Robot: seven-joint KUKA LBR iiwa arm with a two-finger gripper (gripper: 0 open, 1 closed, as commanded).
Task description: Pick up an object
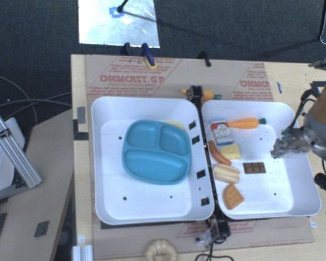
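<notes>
The right bin (293, 197) holds several toy foods: an orange carrot (245, 123), a small red and blue carton (223, 133), a yellow cheese block (231, 151), a red sausage (218, 153), a bread roll (226, 173), a brown chocolate bar (254, 168) and a waffle (232, 196). My gripper (277, 151) hangs low over the right side of this bin, to the right of the chocolate bar and apart from it. Nothing shows between its fingers.
The left bin (106, 145) holds a blue divided plate (156, 151) with a yellow item (176, 125) peeking out behind it. A yellow toy (206, 95) lies on the bench behind the bins, and a ring-shaped pastry (162, 250) lies at the front edge.
</notes>
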